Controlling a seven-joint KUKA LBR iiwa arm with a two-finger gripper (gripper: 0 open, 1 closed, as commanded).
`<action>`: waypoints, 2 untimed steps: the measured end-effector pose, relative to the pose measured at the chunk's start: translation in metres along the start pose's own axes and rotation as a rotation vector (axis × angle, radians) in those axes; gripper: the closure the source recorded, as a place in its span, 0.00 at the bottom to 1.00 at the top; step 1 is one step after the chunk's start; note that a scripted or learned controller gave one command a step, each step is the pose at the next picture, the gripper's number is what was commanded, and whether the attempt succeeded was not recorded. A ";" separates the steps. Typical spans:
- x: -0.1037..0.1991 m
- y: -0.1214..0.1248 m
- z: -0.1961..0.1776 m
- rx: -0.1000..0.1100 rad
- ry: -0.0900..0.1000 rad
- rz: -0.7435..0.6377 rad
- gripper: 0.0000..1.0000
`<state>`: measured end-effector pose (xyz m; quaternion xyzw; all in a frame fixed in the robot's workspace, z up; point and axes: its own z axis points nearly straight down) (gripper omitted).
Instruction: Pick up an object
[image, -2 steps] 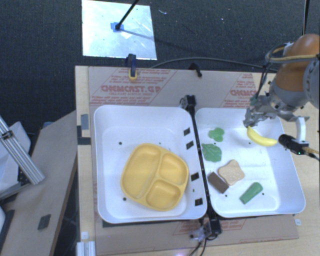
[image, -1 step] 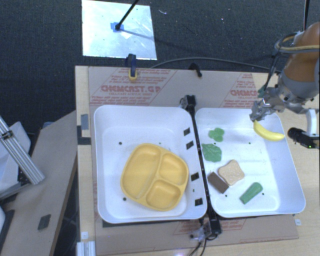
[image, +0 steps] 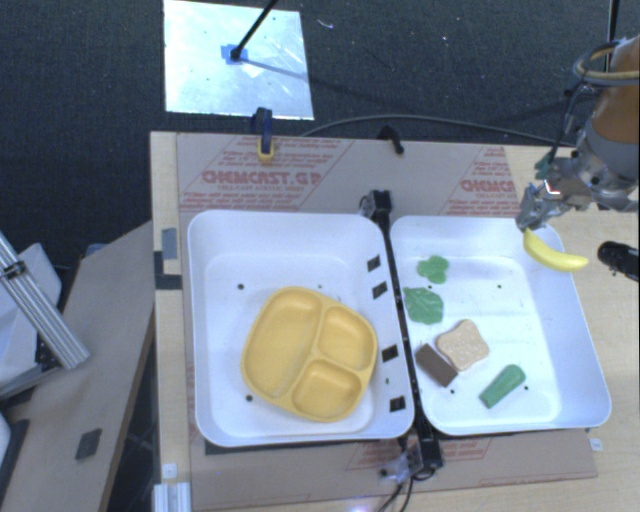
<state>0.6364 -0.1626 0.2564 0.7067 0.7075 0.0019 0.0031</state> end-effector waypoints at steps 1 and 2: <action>0.055 -0.019 0.006 0.007 0.003 -0.007 1.00; 0.111 -0.022 0.017 0.007 0.003 -0.007 1.00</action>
